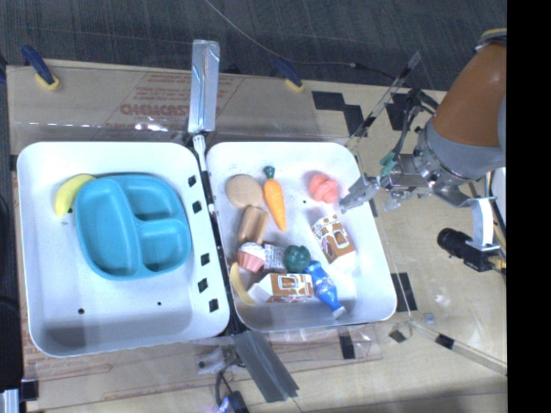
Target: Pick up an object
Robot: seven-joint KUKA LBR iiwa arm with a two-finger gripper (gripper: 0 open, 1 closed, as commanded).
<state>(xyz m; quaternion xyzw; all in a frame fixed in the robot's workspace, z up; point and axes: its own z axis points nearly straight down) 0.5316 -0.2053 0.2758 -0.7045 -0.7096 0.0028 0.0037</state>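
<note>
The grey two-finger gripper (pixel 360 196) hovers over the right white plastic bin's (pixel 379 275) right rim, near a pink toy (pixel 323 187).

Places are given relative to the jaws of the gripper (pixel 357 198). We observed the right white bin (pixel 372 292) directly beneath and left of them, and the left white bin (pixel 39 317) well to their left. A silver strip (pixel 205 84) rose between the bins, up and left of the jaws. Cardboard with red print (pixel 155 101) lay behind the bins. Two blue clamps (pixel 41 67) (pixel 288 74) gripped its far edge, bordering dark carpet (pixel 103 15).
</note>
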